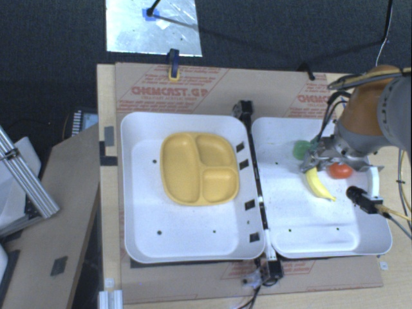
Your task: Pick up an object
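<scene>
Camera view: the gripper (314,159) hangs low in the right bin (322,244), at the upper end of the banana (320,185). Its opening cannot be told. The banana is probably light, smooth and curved, so grasp it across the mid-body. A green object (301,149) lies just beside.

one fixed camera above looks down aslant on both bins (143,232).

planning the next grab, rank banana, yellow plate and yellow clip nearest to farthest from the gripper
1. banana, in the right bin, right beside the gripper
2. yellow plate, in the left bin
3. yellow clip, on the cardboard behind the bins
</scene>
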Motion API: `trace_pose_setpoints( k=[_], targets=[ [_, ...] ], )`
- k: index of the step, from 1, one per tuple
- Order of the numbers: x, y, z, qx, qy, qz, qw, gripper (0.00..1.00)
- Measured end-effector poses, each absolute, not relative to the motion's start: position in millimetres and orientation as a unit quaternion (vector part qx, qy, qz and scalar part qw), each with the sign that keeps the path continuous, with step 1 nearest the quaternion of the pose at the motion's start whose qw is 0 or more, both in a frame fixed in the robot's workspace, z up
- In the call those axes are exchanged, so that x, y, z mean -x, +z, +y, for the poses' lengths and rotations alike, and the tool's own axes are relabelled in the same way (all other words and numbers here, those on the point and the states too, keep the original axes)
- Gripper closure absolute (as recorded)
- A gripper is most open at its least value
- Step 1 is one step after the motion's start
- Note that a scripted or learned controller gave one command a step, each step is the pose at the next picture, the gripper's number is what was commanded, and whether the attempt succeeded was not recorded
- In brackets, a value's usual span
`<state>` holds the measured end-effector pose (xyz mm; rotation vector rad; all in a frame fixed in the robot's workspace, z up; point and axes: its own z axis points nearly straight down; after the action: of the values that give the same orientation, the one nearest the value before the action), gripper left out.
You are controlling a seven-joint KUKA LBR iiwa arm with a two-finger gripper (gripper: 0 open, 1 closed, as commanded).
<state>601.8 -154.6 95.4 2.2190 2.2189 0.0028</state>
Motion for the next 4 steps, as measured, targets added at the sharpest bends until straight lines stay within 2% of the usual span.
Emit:
trace_pose_setpoints(
  k=[3,4],
  targets=[
    [-614.3,242,-156,-0.705,0.0017,0.709,0.003,1.00],
    [-627.4,232,-102,-0.704,0.0010,0.710,0.001,1.00]
  ],
)
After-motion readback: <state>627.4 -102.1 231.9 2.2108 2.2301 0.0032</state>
